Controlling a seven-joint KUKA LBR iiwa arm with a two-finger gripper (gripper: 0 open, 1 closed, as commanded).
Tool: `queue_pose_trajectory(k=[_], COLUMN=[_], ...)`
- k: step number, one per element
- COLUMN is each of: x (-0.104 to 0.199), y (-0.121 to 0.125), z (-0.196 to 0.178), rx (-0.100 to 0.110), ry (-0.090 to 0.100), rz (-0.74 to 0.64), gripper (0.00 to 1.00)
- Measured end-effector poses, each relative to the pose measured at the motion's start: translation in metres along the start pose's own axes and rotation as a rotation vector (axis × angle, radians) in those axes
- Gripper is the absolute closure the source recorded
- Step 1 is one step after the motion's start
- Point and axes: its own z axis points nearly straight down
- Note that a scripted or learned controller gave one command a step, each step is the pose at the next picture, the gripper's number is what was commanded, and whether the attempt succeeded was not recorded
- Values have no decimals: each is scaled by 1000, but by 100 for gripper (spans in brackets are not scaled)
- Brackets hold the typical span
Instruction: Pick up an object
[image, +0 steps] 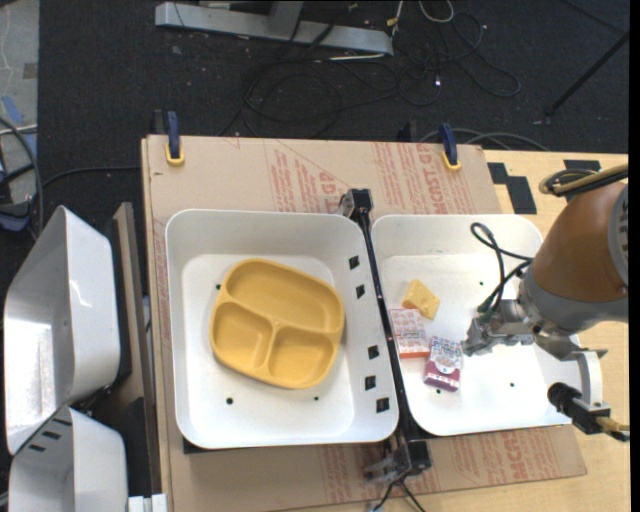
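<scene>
Gripper (478, 338) low in right bin (520, 235), just right of maroon packet (443, 363), likely lining up for grasp; its state unclear. Red-white packet (408, 331) and yellow wedge (421, 298) lie left of it, loose.

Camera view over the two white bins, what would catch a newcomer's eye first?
First, the big yellow plastic divided tray, lying alone in the left white bin. Next, the grey arm with its orange band, reaching from the right over the right white bin. Beside it lie a yellow wedge-shaped block, a pink-and-white packet and a maroon-and-white packet.
</scene>
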Motion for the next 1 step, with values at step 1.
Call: queue_pose_trajectory(k=[1], x=[2], y=[-3], z=[-41], rx=[0], ry=[0], rz=[-3], gripper=[100])
